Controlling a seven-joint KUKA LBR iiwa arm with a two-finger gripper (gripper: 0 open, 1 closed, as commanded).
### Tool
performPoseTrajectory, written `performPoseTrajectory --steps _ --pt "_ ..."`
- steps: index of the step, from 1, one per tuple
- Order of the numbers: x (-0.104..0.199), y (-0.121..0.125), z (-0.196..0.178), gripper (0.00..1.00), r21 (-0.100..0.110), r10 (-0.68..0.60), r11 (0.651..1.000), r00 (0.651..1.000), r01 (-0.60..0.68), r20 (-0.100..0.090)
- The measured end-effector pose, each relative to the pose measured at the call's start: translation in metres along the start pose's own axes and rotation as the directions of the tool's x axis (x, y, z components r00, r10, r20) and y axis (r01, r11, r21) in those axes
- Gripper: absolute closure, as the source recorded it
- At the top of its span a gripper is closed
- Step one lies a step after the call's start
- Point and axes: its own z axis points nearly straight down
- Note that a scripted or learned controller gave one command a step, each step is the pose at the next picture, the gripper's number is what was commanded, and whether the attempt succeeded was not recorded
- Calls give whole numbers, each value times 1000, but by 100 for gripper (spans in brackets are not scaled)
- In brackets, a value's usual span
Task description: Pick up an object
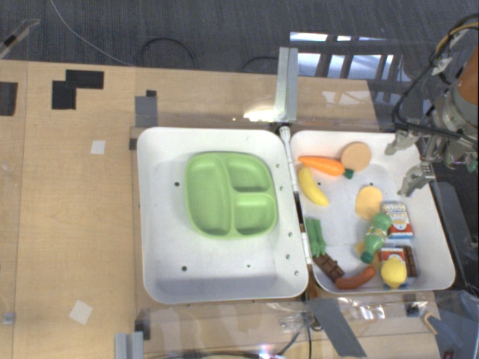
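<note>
The right bin (441, 230) holds several toy foods: an orange carrot (322, 164), a tan round disc (356, 155), a yellow banana (312, 186), an orange-yellow lump (368, 201), a green bottle (376, 235), a small carton (398, 221), a lemon (394, 272) and a brown sausage (355, 278). My gripper (404, 163) hangs over the bin's far right part, to the right of the disc. It is open, its two fingers spread apart with nothing between them.
The left bin (165, 260) holds a green divided plate (229, 194). A green strip (316, 235) and a chocolate piece (325, 264) lie by the divider between the bins. A metal post (287, 84) stands behind the bins.
</note>
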Motion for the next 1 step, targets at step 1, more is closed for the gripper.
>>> performPoseTrajectory --steps 1 --pt "32 -6 138 0 2 -188 982 982 188 4"
